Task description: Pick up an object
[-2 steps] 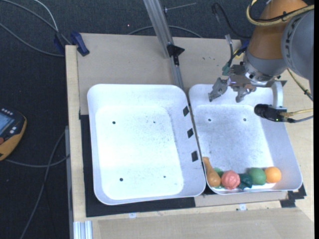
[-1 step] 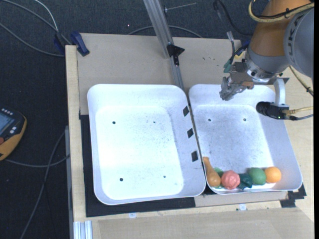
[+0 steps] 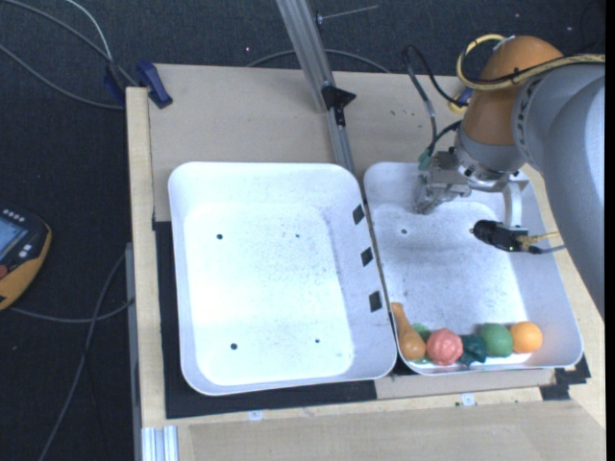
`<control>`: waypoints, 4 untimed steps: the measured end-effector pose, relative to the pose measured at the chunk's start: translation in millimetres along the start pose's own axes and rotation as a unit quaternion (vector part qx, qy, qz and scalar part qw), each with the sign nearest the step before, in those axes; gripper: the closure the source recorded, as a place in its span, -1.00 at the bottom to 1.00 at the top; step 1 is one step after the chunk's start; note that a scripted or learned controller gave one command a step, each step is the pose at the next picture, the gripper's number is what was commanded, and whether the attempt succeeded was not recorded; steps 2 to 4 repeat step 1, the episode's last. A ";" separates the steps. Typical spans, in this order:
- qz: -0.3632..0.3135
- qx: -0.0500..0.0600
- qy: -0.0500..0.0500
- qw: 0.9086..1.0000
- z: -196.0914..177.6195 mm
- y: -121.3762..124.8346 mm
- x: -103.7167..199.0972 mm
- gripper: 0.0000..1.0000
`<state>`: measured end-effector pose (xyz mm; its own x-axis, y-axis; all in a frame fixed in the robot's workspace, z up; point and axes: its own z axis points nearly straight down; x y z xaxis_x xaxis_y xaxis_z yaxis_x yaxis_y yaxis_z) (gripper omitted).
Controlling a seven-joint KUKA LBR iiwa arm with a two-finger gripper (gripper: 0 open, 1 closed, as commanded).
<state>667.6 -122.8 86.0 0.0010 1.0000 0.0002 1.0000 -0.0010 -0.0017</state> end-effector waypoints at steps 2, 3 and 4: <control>0.000 -0.001 0.000 1.000 -2.1 -15.9 -23.9 1.00; 0.000 -0.001 0.000 1.000 -2.1 -15.9 -23.9 1.00; 0.000 -0.001 0.000 1.000 -2.1 -15.9 -23.9 1.00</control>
